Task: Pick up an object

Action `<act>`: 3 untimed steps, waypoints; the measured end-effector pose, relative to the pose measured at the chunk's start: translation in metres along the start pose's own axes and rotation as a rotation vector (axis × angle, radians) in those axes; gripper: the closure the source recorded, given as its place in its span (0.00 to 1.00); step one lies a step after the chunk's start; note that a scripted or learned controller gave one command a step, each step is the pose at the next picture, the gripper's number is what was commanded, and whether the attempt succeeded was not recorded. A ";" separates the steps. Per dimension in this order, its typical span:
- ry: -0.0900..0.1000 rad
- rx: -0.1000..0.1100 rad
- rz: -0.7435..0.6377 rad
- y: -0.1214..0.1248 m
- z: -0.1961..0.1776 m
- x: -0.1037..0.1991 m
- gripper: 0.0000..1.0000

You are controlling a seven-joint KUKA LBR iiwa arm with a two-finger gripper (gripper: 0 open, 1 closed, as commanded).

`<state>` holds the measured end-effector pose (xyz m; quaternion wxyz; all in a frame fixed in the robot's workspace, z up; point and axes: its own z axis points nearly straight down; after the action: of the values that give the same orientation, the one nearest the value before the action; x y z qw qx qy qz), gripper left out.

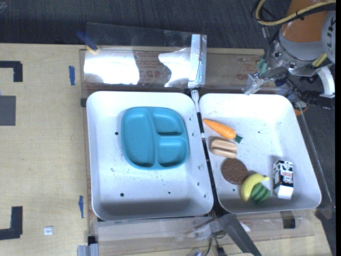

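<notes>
The right bin (277, 111) holds several toy foods: an orange carrot (219, 128), a hot dog bun (224, 147), a round brown cookie (234, 170), a yellow and green fruit (254, 188) and a small milk carton (283, 178) with a cow print. My gripper (256, 82) hangs over the back rim of the right bin, well behind the carrot. Nothing shows in it. The grey arm with its orange band (306, 15) rises from it toward the upper right.
A blue divided plate (155, 136) lies in the middle of the left bin (101, 159). A clear plastic sheet (144, 60) stands behind the left bin. Cables (272, 4) loop near the arm's wrist. The foods cluster in the right bin's front half.
</notes>
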<state>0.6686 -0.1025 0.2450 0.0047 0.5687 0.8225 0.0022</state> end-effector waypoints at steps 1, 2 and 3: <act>0.006 0.007 -0.184 -0.040 0.008 0.058 1.00; 0.009 0.007 -0.483 -0.107 0.059 0.089 1.00; 0.004 0.005 -0.163 -0.053 0.059 0.084 1.00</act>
<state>0.5901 -0.0423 0.1849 0.0018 0.4998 0.8661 0.0009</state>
